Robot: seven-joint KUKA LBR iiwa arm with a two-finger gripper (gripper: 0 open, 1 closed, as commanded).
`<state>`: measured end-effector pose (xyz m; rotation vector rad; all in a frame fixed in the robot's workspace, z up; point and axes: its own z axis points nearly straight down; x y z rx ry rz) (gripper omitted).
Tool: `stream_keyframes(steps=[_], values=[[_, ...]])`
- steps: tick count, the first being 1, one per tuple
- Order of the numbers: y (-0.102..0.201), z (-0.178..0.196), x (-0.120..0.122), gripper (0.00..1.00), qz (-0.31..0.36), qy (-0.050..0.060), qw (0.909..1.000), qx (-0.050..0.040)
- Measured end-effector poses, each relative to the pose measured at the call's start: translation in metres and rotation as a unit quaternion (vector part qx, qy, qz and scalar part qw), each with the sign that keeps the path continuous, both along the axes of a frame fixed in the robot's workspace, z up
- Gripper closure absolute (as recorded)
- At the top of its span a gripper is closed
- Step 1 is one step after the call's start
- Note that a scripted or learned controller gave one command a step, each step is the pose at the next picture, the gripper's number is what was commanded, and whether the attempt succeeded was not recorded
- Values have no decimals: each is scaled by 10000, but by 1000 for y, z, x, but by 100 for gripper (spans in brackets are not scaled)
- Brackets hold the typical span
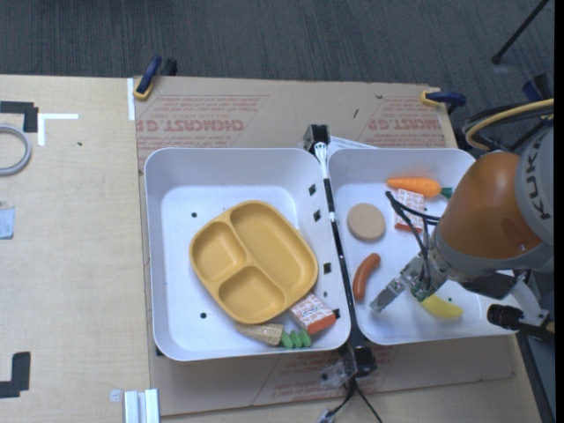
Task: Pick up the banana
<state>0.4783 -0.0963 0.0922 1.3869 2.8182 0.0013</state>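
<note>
Yellow and only partly seen, the banana [442, 307] lies on the floor of the right bin [388, 329], near that bin's front right corner, with its near end tucked under the wrist of the arm [489, 214]. What can be seen of it runs roughly left to right across the view, tipping slightly toward the front edge at its right end. The gripper [388, 296] is held low over the same bin, with its metal fingers pointing leftward and toward the front wall, away from the fruit. The banana is therefore placed behind and to the right of the jaws, close beside the gripper body rather than between the fingers. Whether the jaws are spread or pressed together cannot be told from this slanted view; nothing is seen pinched between them. A sausage [365, 276] lies just left of the fingertips, nearer to them than the banana is. It is judged that the jaws would have to be drawn back rightward and set across the banana's long axis before a grasp could be closed.
</note>
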Motion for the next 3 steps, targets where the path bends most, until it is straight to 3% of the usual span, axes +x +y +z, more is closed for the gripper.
stream_keyframes(steps=[1, 2, 3], values=[[-13, 31, 0, 0, 564, -16, 9984, -9], [-2, 0, 0, 0, 2615, 3, 9652, 0], [-1, 0, 4, 0, 4181, -12, 9084, -10]])
